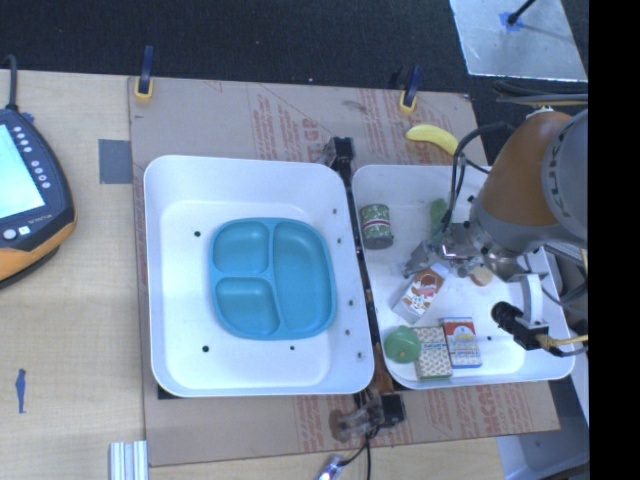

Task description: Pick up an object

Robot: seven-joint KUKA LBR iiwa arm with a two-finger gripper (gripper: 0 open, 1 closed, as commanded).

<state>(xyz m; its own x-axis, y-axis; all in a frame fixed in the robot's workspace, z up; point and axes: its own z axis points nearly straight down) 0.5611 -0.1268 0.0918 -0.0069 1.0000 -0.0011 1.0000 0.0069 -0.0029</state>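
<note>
Just below the gripper [428, 261] lies a small carton [420, 295]

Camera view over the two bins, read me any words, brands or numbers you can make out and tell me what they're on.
No text here is legible.
Red print on the cardboard sheet: too blurred.
Label on the small can: too small.
Pouch and two small boxes in the right bin: printed, unreadable.
Handheld pendant screen: unreadable.

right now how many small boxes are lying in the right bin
2. A red and white box lies near the bin's front edge, and a green patterned box sits just left of it, touching. The arm covers part of the right bin, so more could be hidden.
</note>
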